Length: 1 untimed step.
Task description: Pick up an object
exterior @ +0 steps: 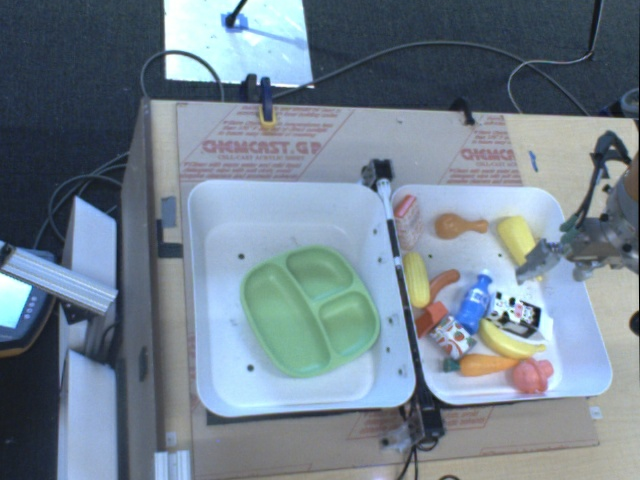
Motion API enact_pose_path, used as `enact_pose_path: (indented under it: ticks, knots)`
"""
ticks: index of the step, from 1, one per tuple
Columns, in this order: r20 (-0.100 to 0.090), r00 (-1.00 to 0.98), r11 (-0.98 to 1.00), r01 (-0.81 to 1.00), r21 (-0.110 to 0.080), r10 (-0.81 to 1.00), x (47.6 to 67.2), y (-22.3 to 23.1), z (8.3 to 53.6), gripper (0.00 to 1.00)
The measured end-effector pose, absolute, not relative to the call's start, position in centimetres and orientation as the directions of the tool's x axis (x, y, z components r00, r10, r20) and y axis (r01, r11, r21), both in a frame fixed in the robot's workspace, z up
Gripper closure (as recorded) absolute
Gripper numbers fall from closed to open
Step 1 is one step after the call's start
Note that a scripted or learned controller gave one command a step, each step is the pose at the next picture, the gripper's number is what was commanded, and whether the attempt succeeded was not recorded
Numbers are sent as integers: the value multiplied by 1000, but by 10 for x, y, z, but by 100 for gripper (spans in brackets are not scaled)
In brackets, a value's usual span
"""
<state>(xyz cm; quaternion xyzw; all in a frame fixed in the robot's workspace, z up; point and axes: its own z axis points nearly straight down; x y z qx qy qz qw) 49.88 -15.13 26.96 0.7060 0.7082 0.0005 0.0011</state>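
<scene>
Orange plastic carrot (487, 365) lies at the near wall of the right white bin (590, 353), among other toy foods, and none looks lifted. The grey gripper (532, 262) hangs over this bin, just beside a yellow plastic piece (515, 236). Whether it is open or closed I cannot tell. I judge the pick is not yet done.

Robotics lab test cell. Plywood bench (300, 133) stamped with supplier lettering, two white bins (215, 268) clamped edge to edge left of gripper (548, 256). Loose cables (420, 53) across dark carpet (70, 58) beyond. Toy food as test props. Metal plate (235, 23) on floor.
</scene>
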Motion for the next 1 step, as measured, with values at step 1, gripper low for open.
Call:
enact_pose_path:
  ticks: [1]
  knots:
    - [1,-1,1,1000,-2,1000,486,-148,151,0]
